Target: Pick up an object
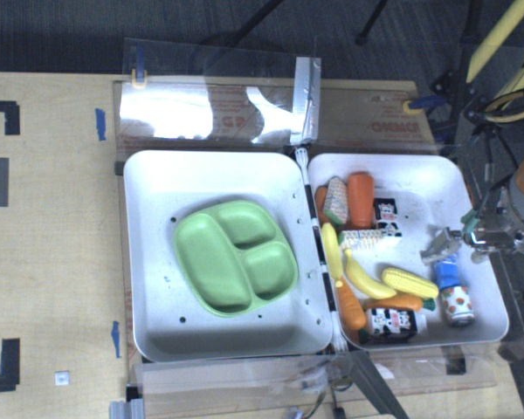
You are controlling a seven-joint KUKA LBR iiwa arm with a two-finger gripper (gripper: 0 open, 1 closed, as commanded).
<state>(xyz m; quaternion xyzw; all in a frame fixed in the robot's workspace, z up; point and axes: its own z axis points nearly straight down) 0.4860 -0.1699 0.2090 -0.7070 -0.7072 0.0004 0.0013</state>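
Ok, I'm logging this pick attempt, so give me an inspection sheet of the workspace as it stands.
Surface: wooden bench bearing two white bins, left bin and right bin.
Job's things: in the right bin, bananas, corn cob, orange carrot-like pieces, small can, printed black-and-white boxes.
Clutter: green divided tray in the left bin.
Grippers: tool over the right bin's right side, above a blue item; nothing seen held.
Cables: yellow and black cables at the upper right.
Surroundings: clear panel behind the bins, dark carpet, blue tape marks.
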